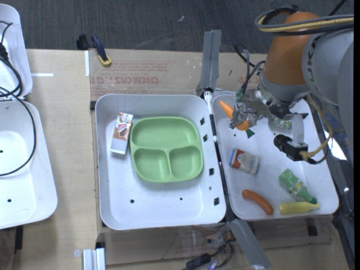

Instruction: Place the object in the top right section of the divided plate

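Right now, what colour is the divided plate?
Light green plate, plain, no pattern. Clearest in the camera view, in the left bin.

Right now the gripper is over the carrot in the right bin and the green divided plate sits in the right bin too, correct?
Not quite. The camera view shows the green divided plate in the left bin. The gripper is indeed over the carrot in the right bin.

Looks like a robotics lab, not a home. Grey arm (329, 49) with orange band over a plywood counter (56, 77) bearing two shallow white bins (107, 151) fixed side by side. Toy food for props: plastic carrot (232, 113), sausage (257, 201), banana (298, 207). Loose cables (14, 77), metal brackets (211, 61), dark carpet floor (140, 10).
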Available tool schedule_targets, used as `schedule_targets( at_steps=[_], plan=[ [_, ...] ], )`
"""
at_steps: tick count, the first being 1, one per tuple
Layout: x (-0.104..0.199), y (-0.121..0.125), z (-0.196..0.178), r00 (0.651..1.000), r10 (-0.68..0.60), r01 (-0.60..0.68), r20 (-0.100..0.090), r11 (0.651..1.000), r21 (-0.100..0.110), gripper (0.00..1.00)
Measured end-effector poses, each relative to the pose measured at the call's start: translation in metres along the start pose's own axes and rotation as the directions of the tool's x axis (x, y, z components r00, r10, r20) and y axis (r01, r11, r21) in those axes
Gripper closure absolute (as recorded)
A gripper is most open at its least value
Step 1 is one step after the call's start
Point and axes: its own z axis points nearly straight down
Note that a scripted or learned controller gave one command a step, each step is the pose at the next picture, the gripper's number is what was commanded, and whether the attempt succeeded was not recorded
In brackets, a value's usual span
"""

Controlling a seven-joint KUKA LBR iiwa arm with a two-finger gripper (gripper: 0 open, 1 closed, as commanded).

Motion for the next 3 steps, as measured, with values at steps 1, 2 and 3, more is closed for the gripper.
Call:
schedule_targets(
  at_steps=[1,2,3],
  plan=[
    [0.043,0.058,-0.077,0.992,0.125,-0.125,0.002,0.992,0.001,1.00],
    [0.120,0.018,-0.032,0.940,0.341,-0.341,0.003,0.940,0.004,1.00],
    [0.217,0.023,-0.029,0.988,0.152,-0.152,0.002,0.988,0.002,1.00]
  ],
)
